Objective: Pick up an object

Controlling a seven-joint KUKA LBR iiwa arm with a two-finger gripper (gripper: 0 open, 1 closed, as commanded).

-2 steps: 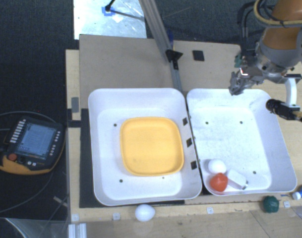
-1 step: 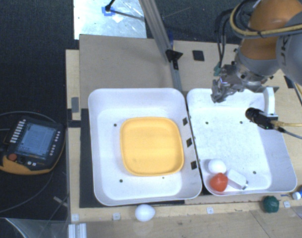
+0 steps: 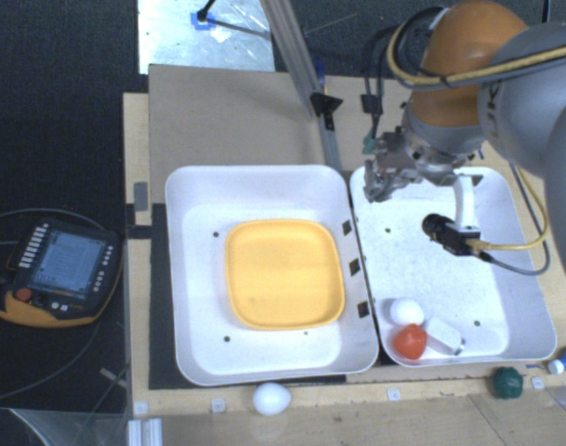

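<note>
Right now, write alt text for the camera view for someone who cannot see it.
A grey-and-orange robot arm's gripper hovers over the right bin's far-left corner; a white ball, red ball and white block lie at its near edge. The left bin holds a yellow plate.

You look down from one fixed camera above the table [image 3: 236, 110], tilted at a slant and set far enough back to frame both white bins [image 3: 199, 342], with the arm [image 3: 506, 72] entering at upper right
</note>
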